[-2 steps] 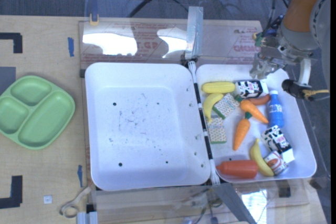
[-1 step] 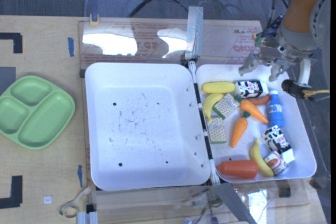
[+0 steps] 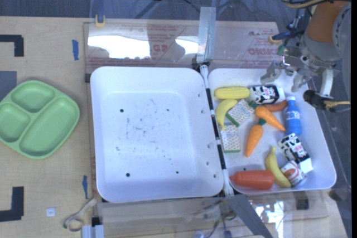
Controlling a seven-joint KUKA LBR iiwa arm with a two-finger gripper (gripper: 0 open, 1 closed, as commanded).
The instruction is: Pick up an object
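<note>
Near edge of the right bin [image 3: 329, 173]: red sausage-shaped toy [image 3: 252, 178] lying flat along the front wall, a banana [image 3: 276, 166] curving up from its right end, small can [image 3: 294, 173] touching the banana's tip. Just behind, a black-and-white cow-print carton [image 3: 294, 147].

Mid bin: two carrots, one [image 3: 254, 139] angled toward the front, the other [image 3: 270, 118] crossing above it. Blue bottle [image 3: 292, 117] upright-ish just right of them. Two checkered sponge-like blocks, one [image 3: 231, 139] against the divider side, one [image 3: 240, 113] further back. Curved banana [image 3: 222, 111] beside those.

Far end of the bin: straight yellow banana [image 3: 232, 92], and a second cow-print carton [image 3: 264, 94] just right of it.

Left bin [image 3: 106, 86]: white floor with scuff marks and a few dark dots.

Green divided plate [image 3: 37, 117] sits on the bench well left of both bins.

Gripper [image 3: 291, 72] hangs over the far right corner of the right bin, above and right of the far cow-print carton, not touching any object. Finger state: cannot tell, the wrist hardware hides it. Nothing visibly held. All pickable objects are in the right bin.
</note>
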